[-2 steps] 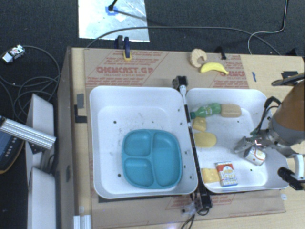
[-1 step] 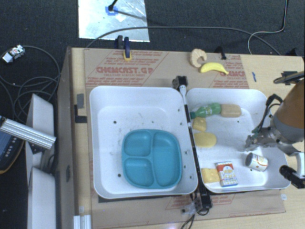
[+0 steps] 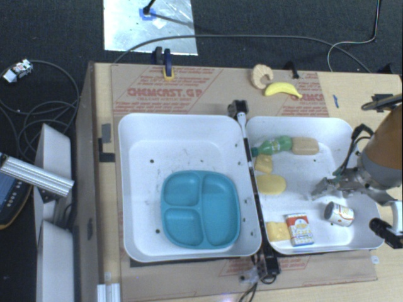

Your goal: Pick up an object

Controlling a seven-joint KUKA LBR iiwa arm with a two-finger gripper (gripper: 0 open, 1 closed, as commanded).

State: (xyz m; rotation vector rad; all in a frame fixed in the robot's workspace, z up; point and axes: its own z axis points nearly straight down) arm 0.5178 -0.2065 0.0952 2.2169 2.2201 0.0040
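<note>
My pincer (image 3: 322,189) over the right bin (image 3: 340,131), fingers spread open, nothing between them.
Small white can (image 3: 339,214) lies on its side just below my fingertips, not touching; red-and-white box (image 3: 300,229) near it, yellow blocks and green bottle (image 3: 273,146) to their left; blue divided tray (image 3: 201,207) in left bin (image 3: 145,137).

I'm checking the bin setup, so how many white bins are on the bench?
2. The left bin holds a blue divided plate; the right bin sits beside it, holding small food items, with the gripper over it. Nothing suggests a hidden third.
</note>
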